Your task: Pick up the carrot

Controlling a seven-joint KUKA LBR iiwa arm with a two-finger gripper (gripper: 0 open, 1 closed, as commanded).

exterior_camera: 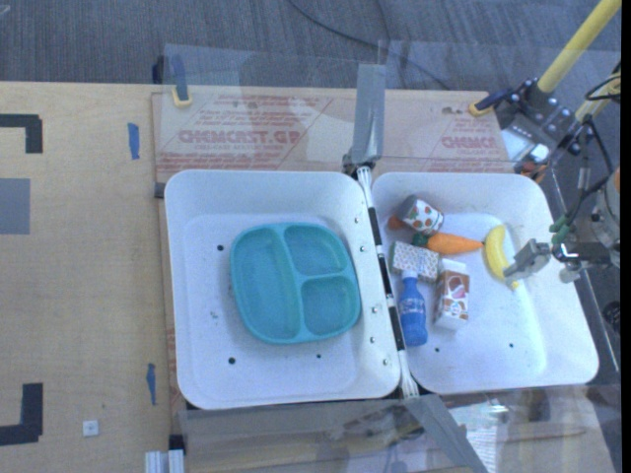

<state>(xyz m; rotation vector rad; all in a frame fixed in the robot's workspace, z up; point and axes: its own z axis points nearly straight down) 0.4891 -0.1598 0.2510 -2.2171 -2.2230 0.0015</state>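
Note:
The carrot point(455, 243), orange with a green top at its left end, lies on its side in the upper middle of the right bin point(552, 343). My gripper point(525, 261) hangs over the right part of that bin, just right of a yellow banana point(495, 251). The banana lies between the gripper and the carrot's tip. Nothing is seen in the gripper.
Around the carrot lie a patterned cube point(421, 213) above it, a checked packet point(415, 260) below it, a blue bottle point(412, 312) and a small carton point(454, 297). The left bin point(197, 215) holds a teal divided plate point(296, 282).

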